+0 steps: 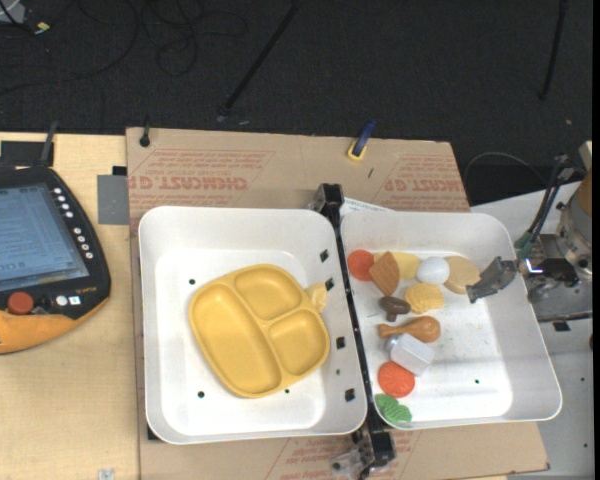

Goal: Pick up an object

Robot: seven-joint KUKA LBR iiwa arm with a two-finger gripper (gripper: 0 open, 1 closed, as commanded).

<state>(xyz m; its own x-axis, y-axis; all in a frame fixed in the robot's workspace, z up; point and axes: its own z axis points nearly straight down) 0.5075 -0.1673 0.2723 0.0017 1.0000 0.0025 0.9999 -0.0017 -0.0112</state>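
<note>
The right bin [500, 388] holds a cluster of toy foods along its left half. Among them are a red tomato [360, 263], a brown bread piece [385, 271], a white egg [435, 270], a tan piece [462, 271], a yellow-orange lump [424, 297], a drumstick [412, 330], a white block [412, 353], an orange-red round [396, 379] and a green leaf [393, 409]. My gripper [492, 278] reaches in from the right. It hangs low over the bin's right side, just right of the tan piece. Nothing is seen held in it.
The left bin [170, 258] carries a yellow divided plate [260, 340]. A teach pendant [30, 258] lies on the bench at far left. Black clips [330, 198] join the bins along the middle wall. A blue-yellow clamp [360, 143] sits at the cardboard's back edge.
</note>
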